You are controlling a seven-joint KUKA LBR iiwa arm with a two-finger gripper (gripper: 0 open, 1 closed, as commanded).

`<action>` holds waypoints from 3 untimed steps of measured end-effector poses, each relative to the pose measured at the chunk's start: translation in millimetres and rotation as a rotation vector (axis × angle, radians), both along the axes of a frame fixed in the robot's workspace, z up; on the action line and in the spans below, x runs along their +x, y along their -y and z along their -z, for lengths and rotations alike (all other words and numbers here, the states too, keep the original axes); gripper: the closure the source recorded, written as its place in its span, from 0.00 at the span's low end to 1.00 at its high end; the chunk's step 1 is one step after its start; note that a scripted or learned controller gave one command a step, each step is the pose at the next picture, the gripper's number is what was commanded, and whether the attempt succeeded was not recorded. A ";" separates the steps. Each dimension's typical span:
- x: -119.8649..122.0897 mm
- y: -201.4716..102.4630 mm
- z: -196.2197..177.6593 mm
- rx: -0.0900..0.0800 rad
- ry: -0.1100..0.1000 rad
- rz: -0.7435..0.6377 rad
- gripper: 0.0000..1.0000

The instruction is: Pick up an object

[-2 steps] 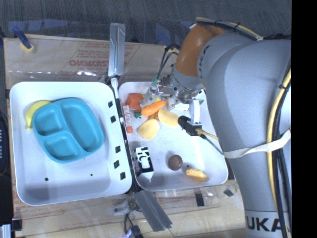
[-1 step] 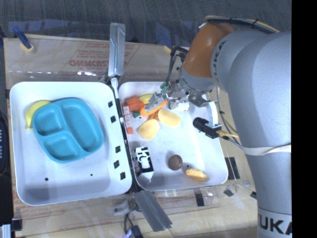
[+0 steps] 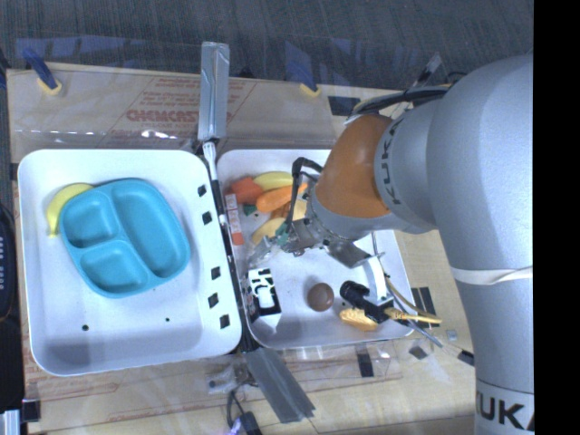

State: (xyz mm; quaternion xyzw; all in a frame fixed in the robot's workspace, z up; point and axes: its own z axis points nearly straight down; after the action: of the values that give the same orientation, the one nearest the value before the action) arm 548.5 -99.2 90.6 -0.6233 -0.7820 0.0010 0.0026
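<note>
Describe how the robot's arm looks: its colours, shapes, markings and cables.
The arm is thick and rounded, with a smooth light grey shell made of large cylindrical segments. An orange band wraps it above the wrist. Dark KUKA lettering runs beside that band, and again near the base. A thin black cable loops out by the wrist. The hand below looks dark and metallic; its details are unclear.

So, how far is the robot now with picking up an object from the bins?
Done: the arm has reached over the right bin, its wrist low above the pile of play food at the far end. In hand: nothing can be confirmed; the gripper is hidden under the wrist. Left: the grasp and the lift. The brown ball lies loose on the bin floor, and the blue divided plate sits in the left bin.
</note>
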 end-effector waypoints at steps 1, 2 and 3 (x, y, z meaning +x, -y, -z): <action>64.5 5.3 -28.0 -0.002 0.007 -0.020 0.00; 108.0 17.3 -9.5 -0.001 0.002 -0.009 0.00; 109.4 15.5 -21.1 -0.001 0.004 -0.016 1.00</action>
State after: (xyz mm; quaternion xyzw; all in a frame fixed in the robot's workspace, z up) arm 657.9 -114.7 111.7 -0.6172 -0.7868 0.0001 0.0005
